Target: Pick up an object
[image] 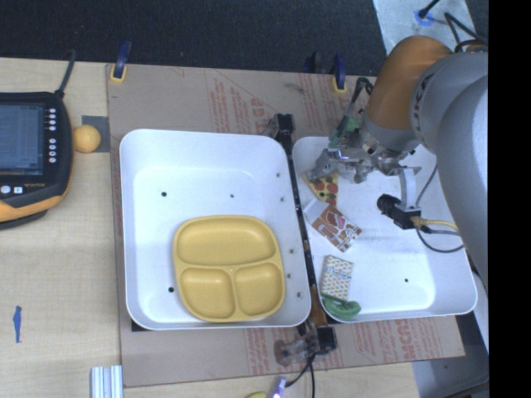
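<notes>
My gripper point(336, 166) hangs low over the far left corner of the right bin point(431, 293), under the grey arm with its orange band. Just below it lies a small yellow and red item point(324, 191). A flat patterned packet point(334, 226) rests nearer the front, close to the bin's left wall. Further forward sit a checkered packet point(336, 276) and a green object point(343, 308) in the front left corner. I see nothing held between the gripper's tips.
The left bin point(158, 181) holds a yellow divided tray point(230, 266). A tablet-like pendant point(29, 152) and a small orange ball point(86, 138) lie on the bench at the left. Clamps stand between the bins.
</notes>
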